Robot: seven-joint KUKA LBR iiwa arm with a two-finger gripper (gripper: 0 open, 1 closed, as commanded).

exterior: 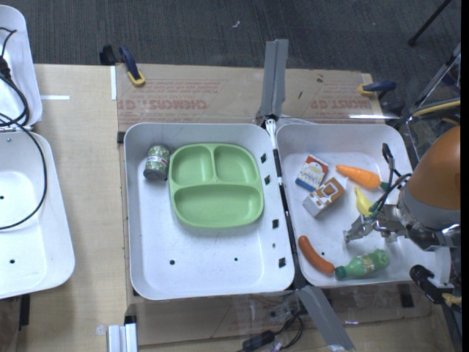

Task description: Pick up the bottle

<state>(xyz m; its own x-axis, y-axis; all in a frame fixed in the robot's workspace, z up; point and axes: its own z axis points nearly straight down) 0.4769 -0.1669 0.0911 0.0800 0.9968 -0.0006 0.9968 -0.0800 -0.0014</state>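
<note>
The bottle is green with a darker cap and lies on its side near the front edge of the right bin, cap end pointing left. My gripper hangs just above and behind the bottle, reaching in from the right under the orange wrist band. Nothing shows held in it.
In the right bin lie an orange sausage left of the bottle, two small cartons, a carrot and a yellow piece. The left bin holds a green divided plate and a small can.
</note>
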